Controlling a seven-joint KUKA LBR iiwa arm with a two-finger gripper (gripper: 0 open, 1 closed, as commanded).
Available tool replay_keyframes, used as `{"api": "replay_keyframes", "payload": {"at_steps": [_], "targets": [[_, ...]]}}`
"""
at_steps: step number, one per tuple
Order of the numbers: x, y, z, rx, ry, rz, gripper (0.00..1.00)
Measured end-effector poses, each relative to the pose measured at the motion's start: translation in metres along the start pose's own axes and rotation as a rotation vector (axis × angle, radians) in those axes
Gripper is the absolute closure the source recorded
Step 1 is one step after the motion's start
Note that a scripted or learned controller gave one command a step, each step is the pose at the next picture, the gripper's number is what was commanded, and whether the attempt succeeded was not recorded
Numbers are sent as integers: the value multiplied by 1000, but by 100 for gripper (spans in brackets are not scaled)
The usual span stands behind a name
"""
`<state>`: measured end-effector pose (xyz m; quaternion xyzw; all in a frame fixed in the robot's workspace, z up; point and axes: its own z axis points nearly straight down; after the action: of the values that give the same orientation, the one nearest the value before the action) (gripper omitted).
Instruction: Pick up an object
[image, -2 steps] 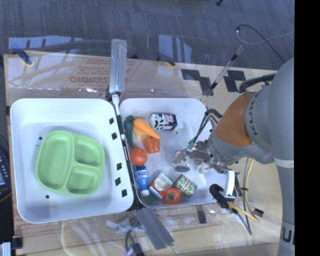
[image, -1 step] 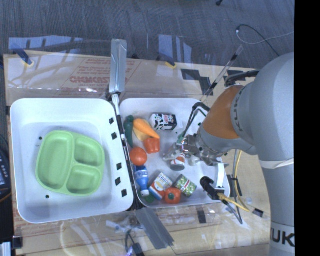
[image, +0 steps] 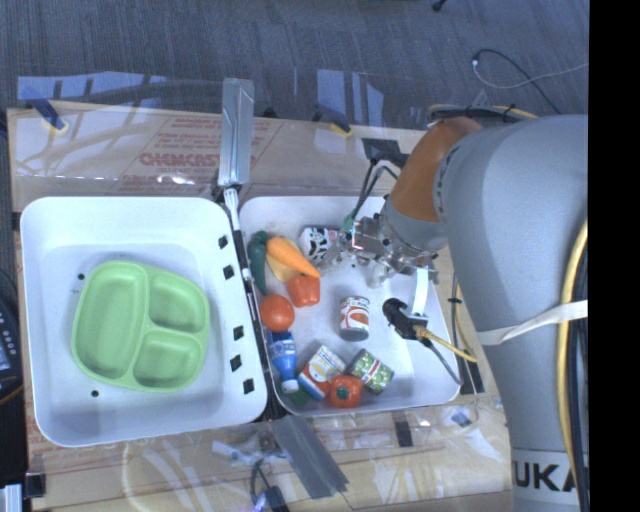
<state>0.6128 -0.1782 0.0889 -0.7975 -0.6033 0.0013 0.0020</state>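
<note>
- Camera view put the left bin (image: 40, 230) well apart from the arm. It held a green divided plate (image: 140, 325) lying flat, which I judged too wide and low to be worth a try.
- Everything else that could be picked lay in the right bin (image: 300, 212). Against its left wall a green vegetable (image: 258, 258), an orange vegetable (image: 290, 258) and a red pepper (image: 305, 290) were pressed together. An orange-red ball (image: 277, 314) and a blue bottle (image: 284, 357) sat below them. I reckoned a descent there would nudge a neighbour or catch the wall.
- At the near edge a carton (image: 322, 368), a red tomato (image: 345, 391) and a green box (image: 372, 371) were packed close, so there was little room to straddle any one of them.
- A black-and-white spotted piece (image: 320, 242) lay near the far wall, just beside the gripper on its left. It looked like the nearest target.
- The can (image: 354, 316) sat alone on bare bin floor, a little nearer the camera than the gripper. With free space on both sides, I thought it the cleanest pick.
- The gripper (image: 372, 252) hung low over the far right part of that bin. I could not tell whether it was open or closed, and I saw nothing held in it.
- To do this well, I would have centred squarely over one chosen thing, come straight down with room on each side, closed firmly, then lifted slowly to check the hold.
</note>
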Motion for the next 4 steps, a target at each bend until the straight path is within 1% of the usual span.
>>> {"api": "replay_keyframes", "payload": {"at_steps": [1, 2, 3, 4], "targets": [[39, -49, 1, 4, 0, 45, 0], [45, -113, 1, 3, 1, -184, 0], [9, -127, -78, 2, -1, -124, 0], [57, -85, -42, 4, -2, -290, 0]]}}
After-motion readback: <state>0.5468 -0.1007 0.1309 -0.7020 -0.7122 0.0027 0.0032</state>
